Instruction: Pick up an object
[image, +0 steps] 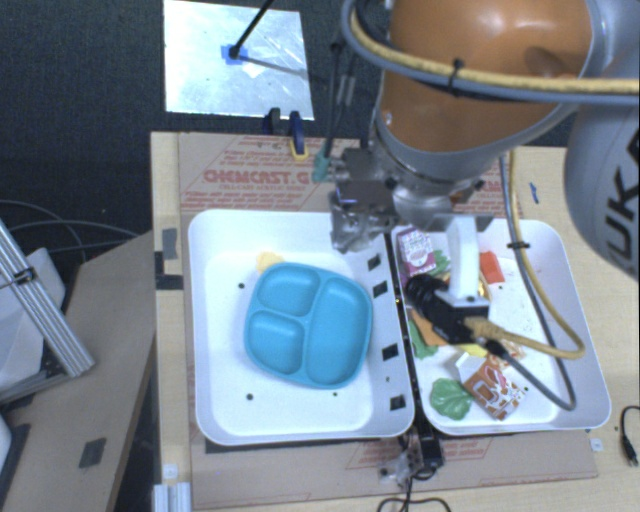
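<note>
Spotted the gripper over the left bin, up near that bin's 1 o'clock corner, right beside the divider between the two bins. Can't tell wide from narrow at this angle, too much wrist overhead. Nothing visibly held.

Closest candidate, at a guess: the blue plate, lying at about 7 o'clock from the gripper, near but apart. Smooth hard plastic by the look, rounded-square, three compartments, raised rim, flat on the bin floor. No real long axis to line up with, so probably a rim pinch, nearest rim being the plate's 1 o'clock corner. Slick and shallow, so an easy one to miss.

Also a small yellow piece at 9 o'clock from the gripper, tucked against the plate's 11 o'clock edge. Shape hard to make out.

Over in the right bin, from 3 to 5 o'clock of the gripper:
- a glossy purple-and-white packet just across the divider
- an orange piece
- a bumpy green leaf shape
- a crinkly brown-and-red packet

Probably lighter grabs, but crowded.
</note>
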